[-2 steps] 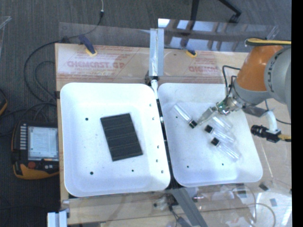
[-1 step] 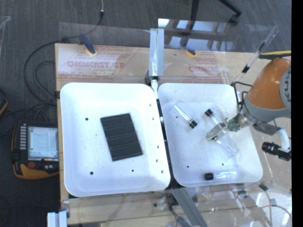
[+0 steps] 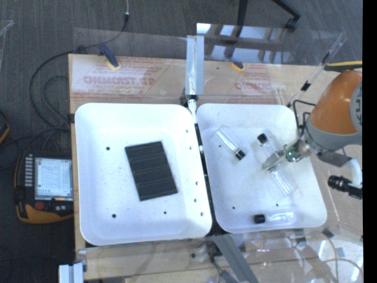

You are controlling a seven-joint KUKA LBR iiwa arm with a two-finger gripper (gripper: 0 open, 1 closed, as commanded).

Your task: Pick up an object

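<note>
Your pincer [image 3: 277, 161] hangs low over the right bin [image 3: 306, 214], among clear black-capped vials [image 3: 231, 145] scattered loose across its floor for picking; whether it grips one, you cannot tell. A black ribbed slab [image 3: 151, 170] lies flat in the left bin [image 3: 94, 217].

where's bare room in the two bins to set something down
Left bin: bare floor all around the black ridged pad, widest along the left wall and the near edge. Right bin: a free patch at near left, between the vial and the capped vial. Crowded at its right, around the gripper.
</note>
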